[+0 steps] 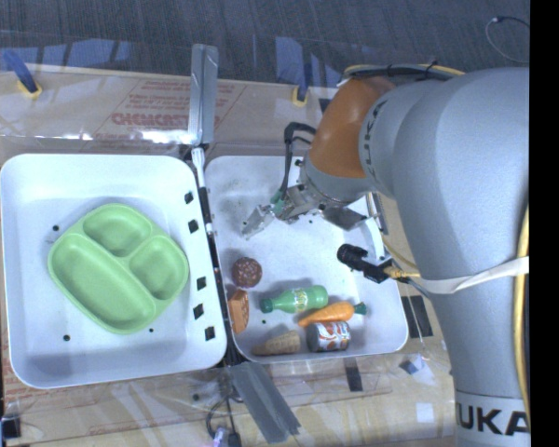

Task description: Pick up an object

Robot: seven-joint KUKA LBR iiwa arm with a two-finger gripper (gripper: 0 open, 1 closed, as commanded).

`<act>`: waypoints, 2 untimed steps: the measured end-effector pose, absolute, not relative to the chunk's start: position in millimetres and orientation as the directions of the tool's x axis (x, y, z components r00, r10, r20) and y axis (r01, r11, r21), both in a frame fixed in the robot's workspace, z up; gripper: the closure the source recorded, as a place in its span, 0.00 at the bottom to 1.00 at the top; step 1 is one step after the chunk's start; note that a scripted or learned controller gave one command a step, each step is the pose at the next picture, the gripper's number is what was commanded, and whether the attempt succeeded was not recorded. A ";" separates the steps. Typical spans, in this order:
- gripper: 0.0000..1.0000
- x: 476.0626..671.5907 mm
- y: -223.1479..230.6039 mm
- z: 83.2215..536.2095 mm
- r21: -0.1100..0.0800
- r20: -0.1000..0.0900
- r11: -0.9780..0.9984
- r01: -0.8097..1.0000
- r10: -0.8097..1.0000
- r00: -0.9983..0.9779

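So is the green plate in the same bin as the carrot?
No, the green plate lies in the left bin, while the carrot lies in the right bin with the other toy food.

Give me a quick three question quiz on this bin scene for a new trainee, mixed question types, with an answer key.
1. True or false: the green divided plate lies in the left bin.
2. Multiple choice: the green bottle lies nearest to which item? A) the carrot B) the green divided plate C) the gripper
3. Fill in: the gripper hangs over the ____ bin.

Key: 1 true. 2 A. 3 right.
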State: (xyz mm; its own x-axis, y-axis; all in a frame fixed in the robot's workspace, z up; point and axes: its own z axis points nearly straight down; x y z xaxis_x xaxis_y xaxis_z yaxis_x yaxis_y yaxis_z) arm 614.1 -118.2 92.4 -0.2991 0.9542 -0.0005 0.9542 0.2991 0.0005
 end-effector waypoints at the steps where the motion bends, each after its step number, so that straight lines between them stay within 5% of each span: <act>1: 0.00 559.2 -98.8 91.4 -0.003 0.002 0.388 0.922 0.922 -0.388; 2: 0.00 498.2 -97.8 91.0 -0.003 0.002 0.345 0.939 0.939 -0.345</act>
